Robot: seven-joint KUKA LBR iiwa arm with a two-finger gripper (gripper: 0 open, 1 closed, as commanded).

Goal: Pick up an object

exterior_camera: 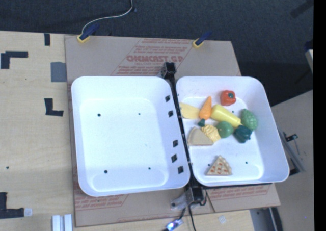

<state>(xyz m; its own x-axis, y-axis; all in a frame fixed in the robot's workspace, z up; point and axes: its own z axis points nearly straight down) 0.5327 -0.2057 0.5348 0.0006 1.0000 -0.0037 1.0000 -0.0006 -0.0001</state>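
The right bin [265,103] holds several toy foods. A red tomato [227,97] lies near its back. An orange carrot [205,107] leans beside a pale yellow cheese wedge [189,111] and a yellow corn cob [225,116]. Green pieces sit at the right: a light green one [249,119], a dark teal one [243,133] and a small green one [225,130]. A tan bread piece [199,136] and a yellow waffle-like piece [211,132] lie in the middle. A pizza slice [219,166] rests alone near the front.
The left bin [81,123] sits against the right one, joined by a black clip strip [175,123]. Both rest on a cardboard sheet [147,56] on the wooden bench. A white cable [122,13] runs at the back.
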